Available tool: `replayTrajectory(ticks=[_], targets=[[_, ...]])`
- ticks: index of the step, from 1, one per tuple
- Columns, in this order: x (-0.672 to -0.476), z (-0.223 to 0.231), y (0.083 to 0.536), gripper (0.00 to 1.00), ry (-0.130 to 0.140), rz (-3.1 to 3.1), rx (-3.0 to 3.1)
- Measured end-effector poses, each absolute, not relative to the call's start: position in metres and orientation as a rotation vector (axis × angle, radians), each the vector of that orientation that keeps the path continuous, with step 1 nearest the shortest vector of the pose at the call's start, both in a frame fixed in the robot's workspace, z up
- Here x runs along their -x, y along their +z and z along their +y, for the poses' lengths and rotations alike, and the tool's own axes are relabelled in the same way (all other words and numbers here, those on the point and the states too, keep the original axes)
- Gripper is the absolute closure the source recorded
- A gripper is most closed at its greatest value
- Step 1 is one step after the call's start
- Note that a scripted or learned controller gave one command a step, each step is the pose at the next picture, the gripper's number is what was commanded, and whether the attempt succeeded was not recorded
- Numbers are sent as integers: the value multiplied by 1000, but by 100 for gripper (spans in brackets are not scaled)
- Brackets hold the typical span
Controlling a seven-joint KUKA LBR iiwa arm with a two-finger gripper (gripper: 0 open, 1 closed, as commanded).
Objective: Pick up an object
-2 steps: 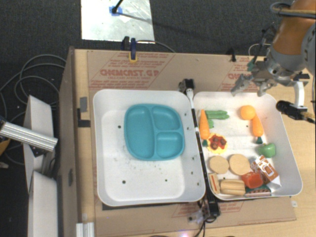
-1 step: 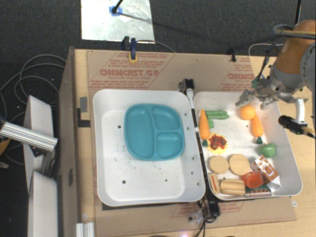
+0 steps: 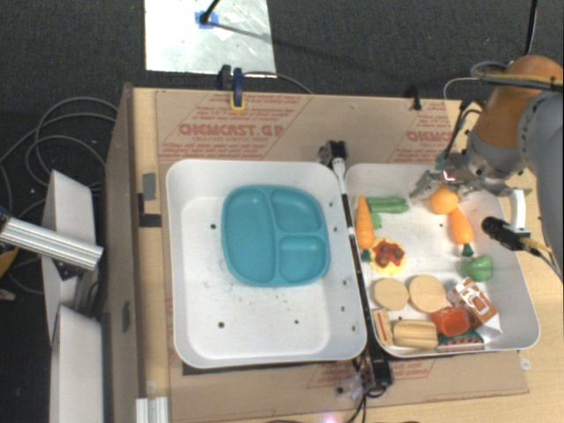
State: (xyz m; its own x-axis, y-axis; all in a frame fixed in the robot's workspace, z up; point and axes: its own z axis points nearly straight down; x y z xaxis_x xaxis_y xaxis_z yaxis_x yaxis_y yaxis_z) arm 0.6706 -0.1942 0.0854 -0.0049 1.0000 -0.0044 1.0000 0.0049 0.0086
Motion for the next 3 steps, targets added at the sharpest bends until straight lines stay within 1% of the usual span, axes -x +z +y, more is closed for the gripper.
replayTrajectory(ticks=[1, 2, 3], targets=[[-662, -158, 85, 0, 1, 2227, -2215], [-663, -159, 97, 100, 6, 2226, -2211], [-638, -71, 191, 100, 12, 2232, -2207]])
